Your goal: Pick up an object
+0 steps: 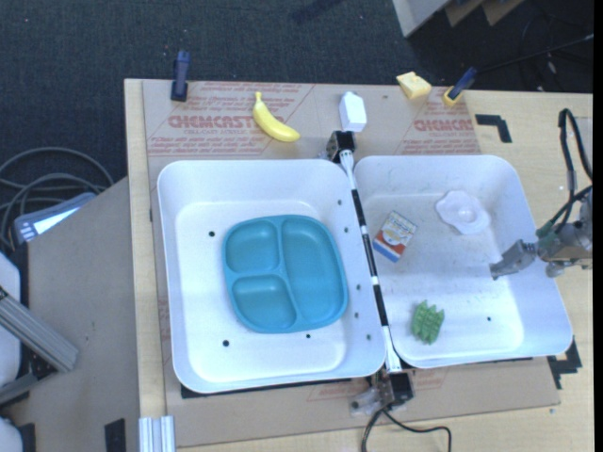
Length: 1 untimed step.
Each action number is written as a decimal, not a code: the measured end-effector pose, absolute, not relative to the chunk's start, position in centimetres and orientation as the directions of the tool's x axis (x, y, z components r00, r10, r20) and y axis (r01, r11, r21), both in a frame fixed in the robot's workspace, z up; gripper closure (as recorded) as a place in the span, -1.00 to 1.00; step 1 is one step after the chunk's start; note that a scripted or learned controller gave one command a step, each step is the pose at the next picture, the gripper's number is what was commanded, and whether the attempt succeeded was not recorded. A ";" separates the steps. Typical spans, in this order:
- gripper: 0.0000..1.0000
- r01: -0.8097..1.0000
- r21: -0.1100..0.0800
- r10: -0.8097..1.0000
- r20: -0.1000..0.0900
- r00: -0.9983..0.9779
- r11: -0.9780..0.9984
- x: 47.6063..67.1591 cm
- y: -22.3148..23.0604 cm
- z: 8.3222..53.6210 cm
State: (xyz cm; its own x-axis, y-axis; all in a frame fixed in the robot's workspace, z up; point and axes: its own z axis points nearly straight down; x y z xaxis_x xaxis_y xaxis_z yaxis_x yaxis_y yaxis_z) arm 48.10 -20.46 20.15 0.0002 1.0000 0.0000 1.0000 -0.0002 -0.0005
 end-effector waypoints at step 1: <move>-1.00 1.000 0.000 1.000 0.001 -0.002 0.002 50.6 -11.2 20.2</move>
